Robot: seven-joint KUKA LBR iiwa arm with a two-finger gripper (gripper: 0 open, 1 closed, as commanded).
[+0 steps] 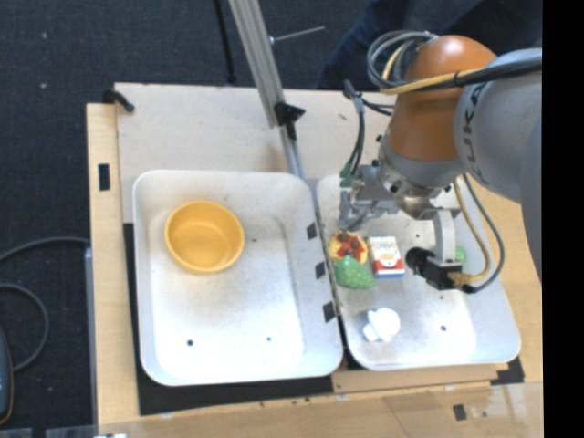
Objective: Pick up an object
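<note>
Nearest the bottom edge, a small crumpled white object [381,324] lies on the floor of the right-hand shallow white bin [493,336]. Beyond it, a bumpy green toy [354,273] rests against a red and yellow item [347,245], with a little white and red carton [387,255] just beside them. Over in the left-hand white bin [228,349] sits a round yellow plastic bowl [204,235], well apart from all this. Above the cluster hangs the two-finger gripper [356,210], at the end of the grey arm with its orange band [429,99]; whether it is wide or narrow cannot be told from this slant. My reading is that the approach is in hand, nothing yet grasped. The red and yellow item lies just below the pincer, so the next move calls for a short descent and a clean closure.
</note>
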